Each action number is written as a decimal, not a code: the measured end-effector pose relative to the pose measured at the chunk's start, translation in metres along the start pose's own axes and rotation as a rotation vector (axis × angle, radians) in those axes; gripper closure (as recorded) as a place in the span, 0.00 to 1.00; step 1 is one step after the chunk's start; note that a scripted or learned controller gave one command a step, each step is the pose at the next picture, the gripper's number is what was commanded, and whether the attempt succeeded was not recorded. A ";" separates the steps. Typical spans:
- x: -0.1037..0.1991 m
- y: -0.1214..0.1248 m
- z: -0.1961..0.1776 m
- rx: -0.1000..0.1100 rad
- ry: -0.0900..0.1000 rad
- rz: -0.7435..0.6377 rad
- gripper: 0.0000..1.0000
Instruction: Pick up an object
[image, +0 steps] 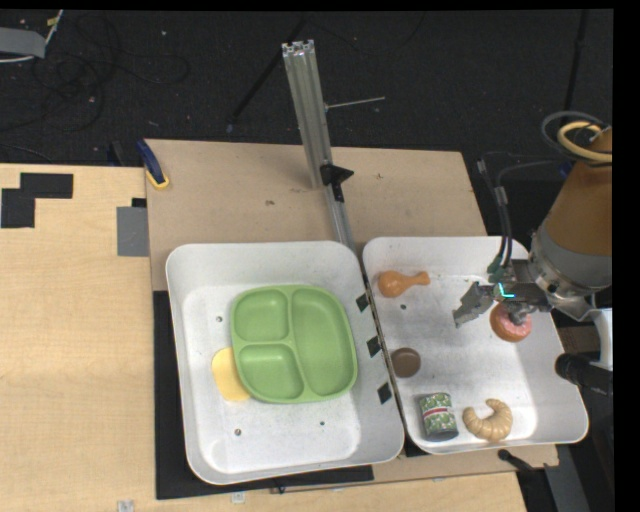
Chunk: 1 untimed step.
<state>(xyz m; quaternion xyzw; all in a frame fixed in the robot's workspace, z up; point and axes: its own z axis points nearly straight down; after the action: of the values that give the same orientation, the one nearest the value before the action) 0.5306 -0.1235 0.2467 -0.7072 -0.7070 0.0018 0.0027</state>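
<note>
Gripper (492, 305) low over right bin (560, 425), fingers spread wide, nothing between them; pink-and-orange donut-like object (513, 324) sits just beside right finger, likely target, not gripped

Spread stance suits descent around object, judging by position

Right bin count: one donut-like piece, one orange drumstick-shaped toy (400, 283) near upper left corner, one brown round piece (405, 361), one green can (437, 415), one croissant (489, 419) beside can

Left bin (200, 440): one green divided plate (294, 343), one yellow piece (226, 376) tucked partly under plate edge
</note>
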 end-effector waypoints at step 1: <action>0.000 0.001 -0.001 -0.003 0.000 0.000 0.00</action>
<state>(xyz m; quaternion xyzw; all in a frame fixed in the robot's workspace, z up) 0.5312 -0.1236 0.2478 -0.7071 -0.7071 0.0011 0.0017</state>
